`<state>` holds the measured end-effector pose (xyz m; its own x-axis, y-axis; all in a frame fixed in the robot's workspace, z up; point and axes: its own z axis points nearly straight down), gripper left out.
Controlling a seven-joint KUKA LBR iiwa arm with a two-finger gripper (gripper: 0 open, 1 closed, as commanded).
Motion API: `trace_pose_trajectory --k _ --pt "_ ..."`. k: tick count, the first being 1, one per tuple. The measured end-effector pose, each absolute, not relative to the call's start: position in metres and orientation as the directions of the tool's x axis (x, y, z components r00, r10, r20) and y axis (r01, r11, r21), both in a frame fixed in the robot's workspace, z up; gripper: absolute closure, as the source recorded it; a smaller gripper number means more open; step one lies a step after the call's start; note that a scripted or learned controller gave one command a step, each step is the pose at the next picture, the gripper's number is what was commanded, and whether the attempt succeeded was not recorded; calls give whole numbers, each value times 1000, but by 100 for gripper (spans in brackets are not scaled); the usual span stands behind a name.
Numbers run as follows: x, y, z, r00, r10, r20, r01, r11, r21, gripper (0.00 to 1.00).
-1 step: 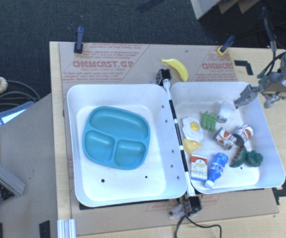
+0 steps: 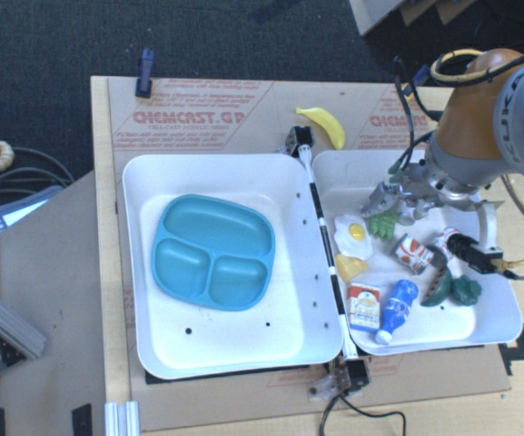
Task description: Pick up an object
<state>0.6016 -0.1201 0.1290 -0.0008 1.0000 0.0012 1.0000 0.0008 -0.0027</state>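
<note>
Arm (image 2: pixel 479 125) over green toy (image 2: pixel 384 224)

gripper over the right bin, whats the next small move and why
Probably a short straight descent. The gripper sits low over the right bin, right by the green toy, with the fried egg just beside it. Nothing shows between its fingers, so dropping onto the green toy seems the nearest try.

two white bins (image 2: pixel 143 243) sit on the bench, one blue divided plate (image 2: pixel 213 251) in the nine o'clock bin, one banana (image 2: pixel 323 125) at twelve o'clock outside them, and at three o'clock one fried egg (image 2: pixel 353 235), one blue bottle (image 2: pixel 396 309), one small carton (image 2: pixel 364 305), one can (image 2: pixel 413 254).
</note>
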Motion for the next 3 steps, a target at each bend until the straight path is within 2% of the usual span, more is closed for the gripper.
trace_pose_trajectory --k 1,2,3 --pt "601 -123 84 0 1000 0 1000 0 -1 0" --pt "601 -123 95 1 1000 -1 1000 -1 2 100" --pt "595 -64 186 -2 1000 0 1000 2 2 100"
